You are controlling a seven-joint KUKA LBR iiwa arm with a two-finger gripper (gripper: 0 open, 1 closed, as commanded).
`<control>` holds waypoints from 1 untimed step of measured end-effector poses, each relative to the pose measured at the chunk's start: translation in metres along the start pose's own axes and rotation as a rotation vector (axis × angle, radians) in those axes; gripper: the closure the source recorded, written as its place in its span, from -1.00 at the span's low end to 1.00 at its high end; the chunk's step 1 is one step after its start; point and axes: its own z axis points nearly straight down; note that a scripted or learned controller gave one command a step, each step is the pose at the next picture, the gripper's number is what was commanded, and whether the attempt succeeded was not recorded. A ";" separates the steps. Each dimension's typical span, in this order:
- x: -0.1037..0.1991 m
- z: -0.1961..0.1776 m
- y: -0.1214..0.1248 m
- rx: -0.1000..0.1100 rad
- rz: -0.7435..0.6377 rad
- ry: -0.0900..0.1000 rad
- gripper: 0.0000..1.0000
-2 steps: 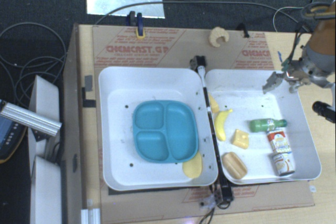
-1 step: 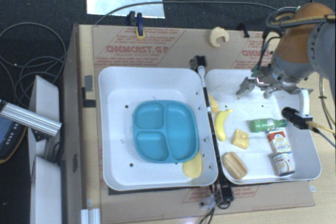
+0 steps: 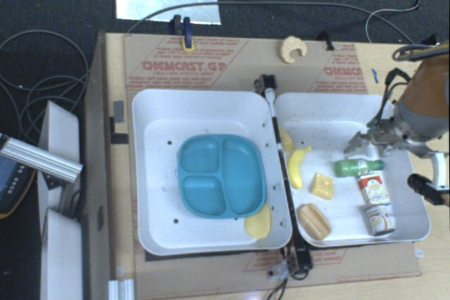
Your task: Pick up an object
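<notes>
My gripper (image 3: 360, 143) hangs over the right bin (image 3: 330, 112), near its right side, with the grey arm and its orange band (image 3: 430, 91) behind it at the frame's right. Just below the gripper lies a green bottle (image 3: 358, 166) on its side. Nothing shows as held. A white can with a red label (image 3: 376, 204) lies in front of the bottle. Toward the bin's left are a yellow banana (image 3: 297, 165), a yellow cheese wedge (image 3: 322, 186) and a tan bread roll (image 3: 314, 220).
The left bin (image 3: 162, 116) holds a blue divided plate (image 3: 221, 175) and a yellow piece (image 3: 258, 223) at its front right corner. A small yellow item (image 3: 285, 140) sits against the divider. A beige croissant-shaped toy (image 3: 293, 49) lies on the cardboard behind the bins.
</notes>
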 end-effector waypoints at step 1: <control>0.082 0.031 0.011 -0.002 -0.007 0.005 -1.00</control>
